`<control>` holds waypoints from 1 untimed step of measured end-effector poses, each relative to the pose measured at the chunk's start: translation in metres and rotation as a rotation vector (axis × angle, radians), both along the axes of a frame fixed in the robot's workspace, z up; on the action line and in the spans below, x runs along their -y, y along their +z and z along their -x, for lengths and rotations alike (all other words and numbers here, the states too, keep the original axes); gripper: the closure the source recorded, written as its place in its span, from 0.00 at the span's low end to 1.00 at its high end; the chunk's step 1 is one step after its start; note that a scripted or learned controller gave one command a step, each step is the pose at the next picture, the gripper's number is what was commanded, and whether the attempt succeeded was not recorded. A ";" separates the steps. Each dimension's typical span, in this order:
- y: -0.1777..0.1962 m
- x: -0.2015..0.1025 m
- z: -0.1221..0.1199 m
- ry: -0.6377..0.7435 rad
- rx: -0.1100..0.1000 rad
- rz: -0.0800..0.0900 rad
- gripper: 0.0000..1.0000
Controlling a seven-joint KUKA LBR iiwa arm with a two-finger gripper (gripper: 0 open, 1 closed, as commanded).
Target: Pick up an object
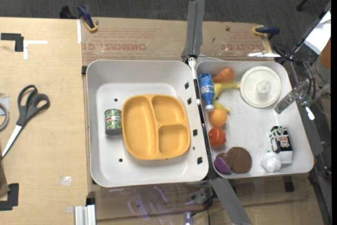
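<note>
The gripper (295, 96) is poised at the right bin's (303, 166) right edge; its grip state cannot be told.

Yellow-orange divided tray (156, 127), green-labelled can (112, 121), blue bottle (206, 90), white bins (100, 166), black-handled scissors (25, 108).

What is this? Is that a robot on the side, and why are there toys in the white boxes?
Yes. A camera above a bench looks down on it. The robot arm's gripper reaches in from the right, over the right bin. It is meant to pick something up, but nothing shows between its fingers. That bin holds a blue bottle, a banana, toy fruit, a white lid and a small carton. The left bin holds a yellow tray and a can. Scissors lie on the bench.
</note>
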State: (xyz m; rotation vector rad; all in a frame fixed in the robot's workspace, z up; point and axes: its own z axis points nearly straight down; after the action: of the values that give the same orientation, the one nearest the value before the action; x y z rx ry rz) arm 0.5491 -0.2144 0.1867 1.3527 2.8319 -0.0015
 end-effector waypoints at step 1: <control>-0.095 -0.048 0.066 0.023 -0.002 -0.002 1.00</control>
State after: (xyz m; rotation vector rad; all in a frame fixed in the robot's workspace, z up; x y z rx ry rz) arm 0.4833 -0.1662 0.0917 1.3218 2.8494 0.0002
